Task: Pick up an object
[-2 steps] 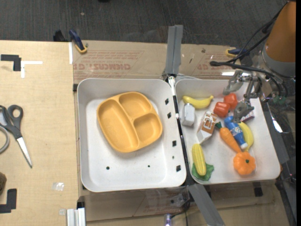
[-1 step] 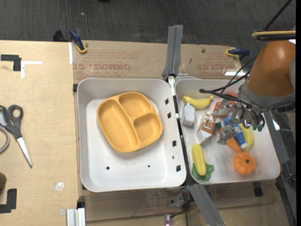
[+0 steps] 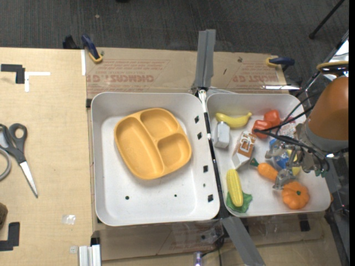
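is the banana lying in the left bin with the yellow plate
No, the banana lies in the right bin; the left bin holds the divided yellow plate.

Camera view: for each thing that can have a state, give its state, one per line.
Yellow divided plate: right way up in the left bin, nothing in its compartments.
Banana: lying flat, right bin.
Corn cob: lying flat, near the front wall.
Carrot: on its side.
Pumpkin: upright, stem up.
Scissors: closed, on the bench.
Gripper: low over the right bin's toys.

Yellow plate [image 3: 153, 143], orange pumpkin [image 3: 295, 195], white bins [image 3: 100, 165].
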{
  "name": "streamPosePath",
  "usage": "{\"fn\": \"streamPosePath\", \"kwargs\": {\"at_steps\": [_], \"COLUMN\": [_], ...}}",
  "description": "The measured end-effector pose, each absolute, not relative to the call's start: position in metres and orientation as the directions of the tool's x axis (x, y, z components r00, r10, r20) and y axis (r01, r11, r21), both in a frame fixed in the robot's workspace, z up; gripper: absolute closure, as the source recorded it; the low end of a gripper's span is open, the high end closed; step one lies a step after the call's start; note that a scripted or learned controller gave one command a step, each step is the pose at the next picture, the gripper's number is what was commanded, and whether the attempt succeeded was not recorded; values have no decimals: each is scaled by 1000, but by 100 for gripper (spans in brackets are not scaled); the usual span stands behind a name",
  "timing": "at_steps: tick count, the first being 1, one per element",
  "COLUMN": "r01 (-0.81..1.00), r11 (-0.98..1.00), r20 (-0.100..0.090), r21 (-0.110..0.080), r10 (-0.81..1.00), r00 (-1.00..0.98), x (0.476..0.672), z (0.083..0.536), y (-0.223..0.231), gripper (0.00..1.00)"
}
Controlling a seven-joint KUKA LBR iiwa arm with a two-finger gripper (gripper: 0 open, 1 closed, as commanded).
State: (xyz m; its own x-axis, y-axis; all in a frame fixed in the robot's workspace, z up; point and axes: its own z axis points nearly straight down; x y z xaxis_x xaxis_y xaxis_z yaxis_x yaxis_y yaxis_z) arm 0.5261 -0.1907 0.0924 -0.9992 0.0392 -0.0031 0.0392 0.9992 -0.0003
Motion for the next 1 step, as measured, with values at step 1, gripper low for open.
{"fn": "streamPosePath", "kwargs": {"at_steps": [1], "r01": [-12], "r11": [1000], "r20": [-1], "r21": [0], "r10": [-12], "r00": [-1000], "x": [478], "z": [92], "y": [-144], "gripper": [0]}}
